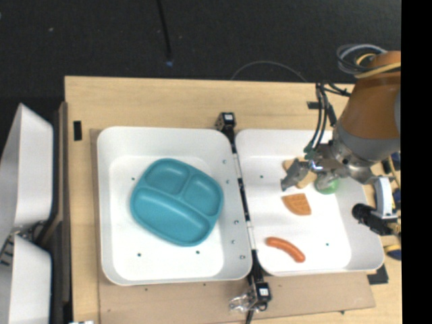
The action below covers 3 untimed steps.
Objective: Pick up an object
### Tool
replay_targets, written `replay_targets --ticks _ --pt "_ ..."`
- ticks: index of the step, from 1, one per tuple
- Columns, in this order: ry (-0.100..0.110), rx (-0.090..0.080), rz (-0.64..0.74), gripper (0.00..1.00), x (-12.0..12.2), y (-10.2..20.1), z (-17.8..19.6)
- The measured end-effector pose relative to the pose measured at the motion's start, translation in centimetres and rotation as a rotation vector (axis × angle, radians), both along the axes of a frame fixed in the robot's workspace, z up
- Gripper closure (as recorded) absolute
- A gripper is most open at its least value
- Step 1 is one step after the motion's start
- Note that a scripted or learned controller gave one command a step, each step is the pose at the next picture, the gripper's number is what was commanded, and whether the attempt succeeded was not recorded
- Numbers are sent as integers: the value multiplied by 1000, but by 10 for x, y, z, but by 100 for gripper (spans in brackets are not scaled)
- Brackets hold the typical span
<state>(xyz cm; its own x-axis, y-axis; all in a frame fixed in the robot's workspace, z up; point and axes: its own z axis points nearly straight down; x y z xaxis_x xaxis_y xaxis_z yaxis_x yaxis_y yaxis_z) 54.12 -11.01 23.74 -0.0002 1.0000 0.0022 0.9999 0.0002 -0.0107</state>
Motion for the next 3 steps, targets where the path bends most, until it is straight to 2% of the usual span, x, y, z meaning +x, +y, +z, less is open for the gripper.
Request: replay_targets --ticks 1,3 --pt "-12 -2 2 0 2 0 6" --pt "-7 -4 -2 0 -10 -2 -113"
